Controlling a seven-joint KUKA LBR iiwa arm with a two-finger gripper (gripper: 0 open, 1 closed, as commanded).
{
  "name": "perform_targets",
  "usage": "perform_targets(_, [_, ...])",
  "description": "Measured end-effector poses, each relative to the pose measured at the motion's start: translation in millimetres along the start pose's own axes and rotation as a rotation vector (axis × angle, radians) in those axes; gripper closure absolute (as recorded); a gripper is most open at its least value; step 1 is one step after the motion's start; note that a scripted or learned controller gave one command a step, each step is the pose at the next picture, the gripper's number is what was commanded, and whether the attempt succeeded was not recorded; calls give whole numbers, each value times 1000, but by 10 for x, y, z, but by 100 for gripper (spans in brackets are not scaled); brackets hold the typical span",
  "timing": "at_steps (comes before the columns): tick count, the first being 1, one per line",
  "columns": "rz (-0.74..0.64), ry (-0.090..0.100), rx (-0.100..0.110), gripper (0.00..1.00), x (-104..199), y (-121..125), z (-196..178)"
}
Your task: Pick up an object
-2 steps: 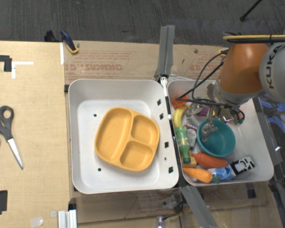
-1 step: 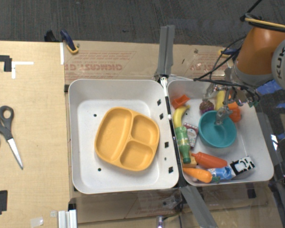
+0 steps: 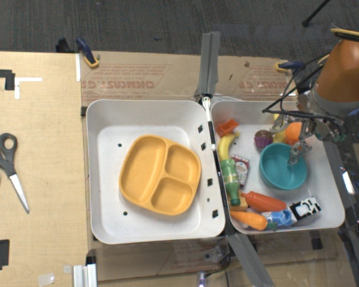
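Bench first: we see two white bins side by side, the left bin holding a yellow divided plate, the right bin crowded with toys. The arm reaches in from the right, and its gripper hangs over the teal bowl's upper right rim, the tip seemingly inside the bowl. We cannot tell how far the fingers are parted, and we see nothing caught between them.

We judge the bowl the likeliest pick, lying directly beneath the tool; its rim offers the only grip. Just up and left of the gripper sit an orange ball and a purple fruit, close enough to be nudged. Further left lie a banana and a green bottle, long axes running up the bin; carrots lie below the bowl, with a black-and-white toy beside them
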State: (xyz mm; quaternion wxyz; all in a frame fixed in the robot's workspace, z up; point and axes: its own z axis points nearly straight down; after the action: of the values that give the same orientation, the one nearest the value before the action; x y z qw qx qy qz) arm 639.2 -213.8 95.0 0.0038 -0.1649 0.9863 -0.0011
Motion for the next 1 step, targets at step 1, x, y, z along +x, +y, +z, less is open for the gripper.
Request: perform_targets(1, [-1, -7, -9, 100, -47, 51, -106])
